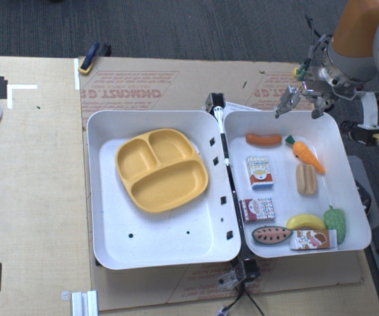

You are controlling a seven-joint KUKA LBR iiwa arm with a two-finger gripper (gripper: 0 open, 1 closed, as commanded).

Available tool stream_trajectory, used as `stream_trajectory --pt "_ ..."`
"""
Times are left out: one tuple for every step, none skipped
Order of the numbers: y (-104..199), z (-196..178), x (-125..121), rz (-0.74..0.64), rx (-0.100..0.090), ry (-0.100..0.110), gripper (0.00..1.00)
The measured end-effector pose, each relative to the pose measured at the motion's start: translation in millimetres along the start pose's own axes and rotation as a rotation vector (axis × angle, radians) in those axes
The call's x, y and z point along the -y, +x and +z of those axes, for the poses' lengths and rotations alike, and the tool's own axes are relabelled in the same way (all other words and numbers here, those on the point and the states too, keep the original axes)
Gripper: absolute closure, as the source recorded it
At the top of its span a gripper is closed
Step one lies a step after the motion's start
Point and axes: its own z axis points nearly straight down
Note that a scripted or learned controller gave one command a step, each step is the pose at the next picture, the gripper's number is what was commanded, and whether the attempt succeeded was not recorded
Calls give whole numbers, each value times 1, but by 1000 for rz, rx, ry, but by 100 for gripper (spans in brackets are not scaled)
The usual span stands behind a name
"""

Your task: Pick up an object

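On the pale wooden desk [31, 203], a flat sheet of brown printed cardboard [150, 84] lies under two shallow, glossy white bins with rounded corners. The left bin [104, 242] holds one thing: a smooth yellow plastic plate [161, 170], rounded and split into three compartments, sitting toward the bin's far side and turned at a slant. The right bin [347, 176] is crowded with small toy foods. Along its far edge lie a slim reddish sausage [264, 139] and, just right of it, an orange carrot [306, 155] with a green tip, tilted toward the near right. Below them sit a small white printed carton [260, 173] and a tan hot-dog bun [306, 179], upright on its long axis. Nearer the front edge are a red printed box [258, 209], a watermelon slice [272, 234], a curved yellow banana [306, 222], a flat orange-and-white packet [313, 240] and a bumpy green vegetable [335, 222] in the near right corner. The grey arm with its orange band [367, 18] reaches in from the right, wrist angled down, and the pincer [303, 103] hovers over the far edge of the right bin with its two thin metal fingers spread apart, nothing between them.
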Motion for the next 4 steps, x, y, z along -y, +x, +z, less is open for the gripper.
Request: stream_trajectory --pt "-33 127 53 -144 0 -1 0" --pt "-58 141 59 -407 0 -2 0" --pt "-58 131 58 -405 2 -5 100" --pt "-3 -16 33 -300 1 -2 100"
